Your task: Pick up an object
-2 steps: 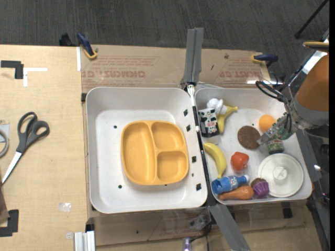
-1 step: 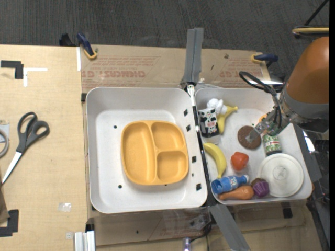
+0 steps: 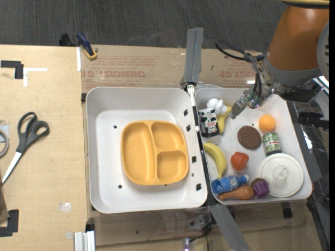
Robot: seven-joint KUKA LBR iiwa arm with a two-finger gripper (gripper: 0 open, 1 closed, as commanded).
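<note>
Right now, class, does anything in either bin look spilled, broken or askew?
Nothing looks spilled or broken. The yellow divided plate lies flat in the left bin. The right bin is just crowded: a banana, blue bottle and carrot lie loosely together, the bottle on its side. The gripper hovers above that bin.

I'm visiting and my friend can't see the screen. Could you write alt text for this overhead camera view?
A grey and orange robot arm reaches in from the right, its gripper hovering over the right bin of toy food, including a banana, an orange and a brown cookie. The left bin holds a yellow divided plate. Scissors lie on the bench.
</note>
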